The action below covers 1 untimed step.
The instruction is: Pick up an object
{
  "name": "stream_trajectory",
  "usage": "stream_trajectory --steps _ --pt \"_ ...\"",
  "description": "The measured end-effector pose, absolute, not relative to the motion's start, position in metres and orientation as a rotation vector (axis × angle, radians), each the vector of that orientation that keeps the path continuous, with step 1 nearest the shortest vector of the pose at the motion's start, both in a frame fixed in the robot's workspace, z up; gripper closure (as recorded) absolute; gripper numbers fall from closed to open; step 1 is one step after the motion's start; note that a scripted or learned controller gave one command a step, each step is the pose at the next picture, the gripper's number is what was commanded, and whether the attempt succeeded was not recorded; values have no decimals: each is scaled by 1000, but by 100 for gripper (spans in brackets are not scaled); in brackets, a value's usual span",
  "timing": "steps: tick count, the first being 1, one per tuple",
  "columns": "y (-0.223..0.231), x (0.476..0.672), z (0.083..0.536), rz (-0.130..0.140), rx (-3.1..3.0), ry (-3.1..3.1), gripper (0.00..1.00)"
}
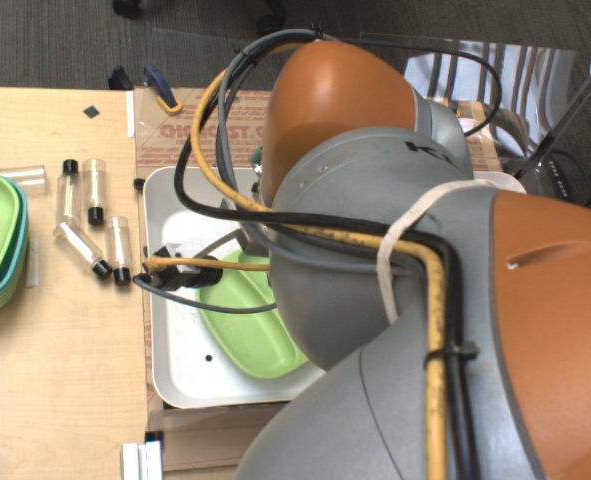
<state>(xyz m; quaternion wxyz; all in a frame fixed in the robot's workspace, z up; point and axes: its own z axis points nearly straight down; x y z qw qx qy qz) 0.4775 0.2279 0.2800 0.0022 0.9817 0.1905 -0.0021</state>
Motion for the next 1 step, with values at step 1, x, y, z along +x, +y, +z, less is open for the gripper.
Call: stream_trajectory --steps 1 --pt "227 477 225 -6 3120 321 100"
